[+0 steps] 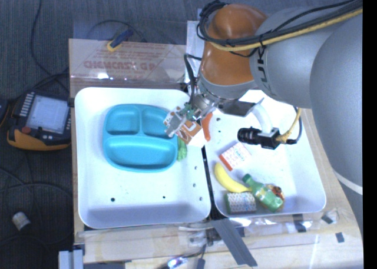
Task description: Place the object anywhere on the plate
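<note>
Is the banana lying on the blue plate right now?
No, the banana lies in the right bin beside a green bottle, while the blue plate sits in the left bin.

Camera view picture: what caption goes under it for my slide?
Robot gripper carrying an orange-and-green object over the blue plate's right edge.

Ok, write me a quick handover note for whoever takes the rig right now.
Hand: at the right edge of the blue plate in the left bin, with an orange-and-green object at its tip; grip cannot be confirmed.
Right bin: banana, green bottle, small carton.
Done: object brought to the plate's edge.
Left: set it on the plate and release.
</note>
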Tool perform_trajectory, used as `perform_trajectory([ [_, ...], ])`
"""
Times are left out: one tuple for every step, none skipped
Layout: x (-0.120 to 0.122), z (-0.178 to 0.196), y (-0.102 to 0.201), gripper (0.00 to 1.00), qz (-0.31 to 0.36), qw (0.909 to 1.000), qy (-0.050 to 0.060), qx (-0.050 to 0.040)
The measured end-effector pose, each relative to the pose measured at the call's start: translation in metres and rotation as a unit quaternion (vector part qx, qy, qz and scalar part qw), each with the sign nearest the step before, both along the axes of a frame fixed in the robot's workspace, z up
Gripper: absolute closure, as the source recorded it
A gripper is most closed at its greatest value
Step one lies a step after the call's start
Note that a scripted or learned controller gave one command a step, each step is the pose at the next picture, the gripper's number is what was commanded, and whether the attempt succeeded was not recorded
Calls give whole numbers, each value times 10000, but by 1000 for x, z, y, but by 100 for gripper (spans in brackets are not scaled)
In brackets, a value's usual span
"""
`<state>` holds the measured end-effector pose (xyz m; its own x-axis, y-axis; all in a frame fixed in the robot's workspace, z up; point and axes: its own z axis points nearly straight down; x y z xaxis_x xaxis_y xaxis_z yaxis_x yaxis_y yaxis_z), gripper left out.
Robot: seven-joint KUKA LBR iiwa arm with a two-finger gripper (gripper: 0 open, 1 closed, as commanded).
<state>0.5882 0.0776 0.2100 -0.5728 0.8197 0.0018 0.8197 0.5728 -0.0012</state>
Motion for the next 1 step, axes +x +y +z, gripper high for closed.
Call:
perform_trajectory([
  [0,0,-1,0,-5,10000,1,1],
])
